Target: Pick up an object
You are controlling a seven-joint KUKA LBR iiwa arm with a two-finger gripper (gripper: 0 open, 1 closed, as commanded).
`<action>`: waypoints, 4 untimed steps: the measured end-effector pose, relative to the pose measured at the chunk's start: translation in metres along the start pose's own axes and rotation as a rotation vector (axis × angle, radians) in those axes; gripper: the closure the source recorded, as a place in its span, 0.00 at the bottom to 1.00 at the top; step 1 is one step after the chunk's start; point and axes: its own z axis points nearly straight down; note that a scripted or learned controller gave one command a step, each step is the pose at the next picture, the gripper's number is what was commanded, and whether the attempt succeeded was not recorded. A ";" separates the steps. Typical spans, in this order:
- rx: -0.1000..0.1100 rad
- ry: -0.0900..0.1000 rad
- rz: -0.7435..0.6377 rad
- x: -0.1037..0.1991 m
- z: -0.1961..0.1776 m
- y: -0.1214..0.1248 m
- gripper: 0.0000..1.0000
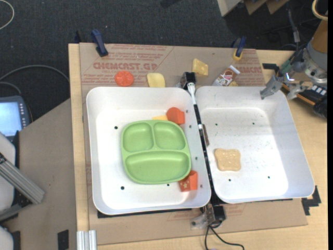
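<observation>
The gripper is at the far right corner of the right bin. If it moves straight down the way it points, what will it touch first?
Probably the back rim of the right bin or the bench just beside it; depth is unclear. The gripper hangs far from the tan slice.

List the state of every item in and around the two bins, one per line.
green divided plate: flat in left bin, compartments bare
orange block: at the plate's far rim
second orange block: at the plate's near corner
tan toast slice: flat in right bin
gripper: above right bin's far right corner, holding nothing
orange disc: on the cardboard behind the bins
</observation>
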 end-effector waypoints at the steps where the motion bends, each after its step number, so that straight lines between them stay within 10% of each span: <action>1: 0.011 0.005 0.003 0.029 0.035 -0.112 0.00; 2: -0.001 0.002 -0.007 0.094 0.042 -0.082 0.00; 4: -0.009 -0.003 0.003 0.123 0.109 -0.150 0.00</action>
